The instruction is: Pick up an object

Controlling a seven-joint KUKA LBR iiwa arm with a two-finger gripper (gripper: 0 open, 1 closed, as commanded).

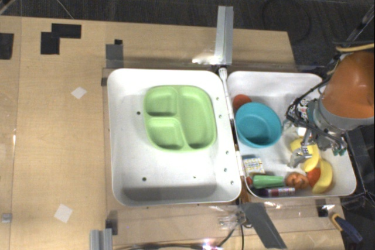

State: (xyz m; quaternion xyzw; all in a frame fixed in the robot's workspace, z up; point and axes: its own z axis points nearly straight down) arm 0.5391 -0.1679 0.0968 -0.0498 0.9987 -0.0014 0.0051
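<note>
Down in the right-hand bin [275,76], the most likely thing to be picked is the banana [323,175], which lies near the bin's right wall with its long axis running roughly from the far side toward the near rim, curving a little. A second yellow piece [311,160] sits just beside it on the left, and a small red-orange fruit [297,180] rests near the banana's near end.

The gripper [306,149] hangs directly over this cluster, at the banana's far end and slightly to its left, so the fruit lies just toward the near rim and a touch right of the jaws. Whether the jaws are spread or closed cannot be told; the metal parts blur into the yellow below, and nothing is plainly seen clamped between them. The arm's orange band [351,88] sits above the bin's right edge.

Judging from this, the grasp turns on the jaws closing across the banana's short width, not along its length.

Further out in the same bin stand a blue bowl [258,124] with a red-orange object [241,101] behind it, a small box [252,164] and markers [270,182] along the near wall. The left bin [123,126] holds a green divided tray [178,117]. Both bins rest on the wooden counter [53,143].
</note>
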